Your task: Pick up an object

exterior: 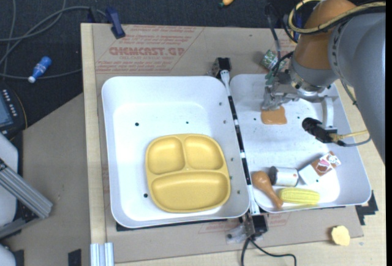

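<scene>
My gripper (273, 102) reaches down into the far left part of the right bin (355, 188). Its tip is right over the far edge of a flat orange-brown piece (274, 116) that lies on the bin floor. Whether it touches the piece I cannot make out. At the bin's near edge lie a brown drumstick (265, 184), a grey and white can (285, 176) and a yellow corn cob (299, 197). A small red and white carton (325, 165) sits to their right.
The left bin (122, 111) holds a yellow divided plate (187, 173). On the bench are a blue clip (114, 22) at the far left and a yellow lump (340, 235) at the near right. A blue bottle (40, 67) lies on the floor.
</scene>
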Controlling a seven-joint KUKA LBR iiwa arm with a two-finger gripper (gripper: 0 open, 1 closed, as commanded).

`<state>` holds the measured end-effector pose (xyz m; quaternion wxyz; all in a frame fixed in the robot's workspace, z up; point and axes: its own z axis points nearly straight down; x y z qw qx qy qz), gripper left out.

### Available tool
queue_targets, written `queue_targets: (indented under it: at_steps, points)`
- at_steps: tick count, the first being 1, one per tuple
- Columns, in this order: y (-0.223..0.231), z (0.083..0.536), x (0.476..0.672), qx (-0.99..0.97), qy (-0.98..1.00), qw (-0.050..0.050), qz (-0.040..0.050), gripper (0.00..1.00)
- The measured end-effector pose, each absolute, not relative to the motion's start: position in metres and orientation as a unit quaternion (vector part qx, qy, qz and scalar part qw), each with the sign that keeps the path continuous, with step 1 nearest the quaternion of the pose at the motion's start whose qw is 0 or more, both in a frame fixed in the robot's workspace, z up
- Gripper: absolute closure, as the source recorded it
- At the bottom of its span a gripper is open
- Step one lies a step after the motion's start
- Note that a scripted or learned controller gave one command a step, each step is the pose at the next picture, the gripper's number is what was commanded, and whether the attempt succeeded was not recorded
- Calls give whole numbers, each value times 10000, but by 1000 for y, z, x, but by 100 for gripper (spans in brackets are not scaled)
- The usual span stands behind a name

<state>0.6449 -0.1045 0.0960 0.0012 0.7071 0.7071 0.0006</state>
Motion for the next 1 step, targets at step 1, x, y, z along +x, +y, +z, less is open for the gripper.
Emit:
queue_targets:
  at_steps: [1]
  points:
    - [-141, 84, 572, 7091, 7051, -32, -29, 100]
